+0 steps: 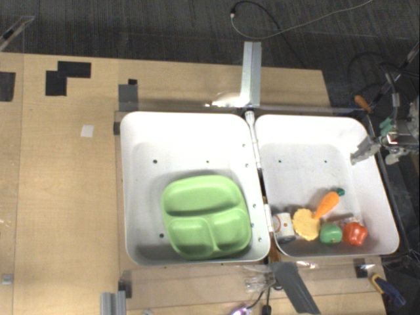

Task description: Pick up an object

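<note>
Pincer point(386, 143) seen at the right-hand rim of the right bin point(308, 146), over the bin's edge, small and partly cut by the frame. Released or clenched: cannot tell at this size. Not touching any item. Candidate items for pickup grouped well apart from pincer, down and to the left of it as viewed, along the near wall of the same bin. Closest to pincer: orange carrot point(328, 204), lying at a slant, green top pointing up toward pincer's side. Just beyond the carrot's lower end, further left of pincer: yellow piece point(306, 223), touching or almost touching the carrot; contact not certain. Left again, farthest of the group from pincer: small white can point(283, 223) with red marking, against the bin's inner wall. Below the carrot, near the front wall: green toy point(331, 233), and just beside it on pincer's side, red toy point(355, 233); exact kind of either not clear. Left bin point(134, 169) lying far to pincer's left, across the divider between bins. Inside it, toward the near wall: green divided tray point(207, 215), flat, one long compartment and two smaller ones. Both bins set on a tan bench point(59, 195).
</note>
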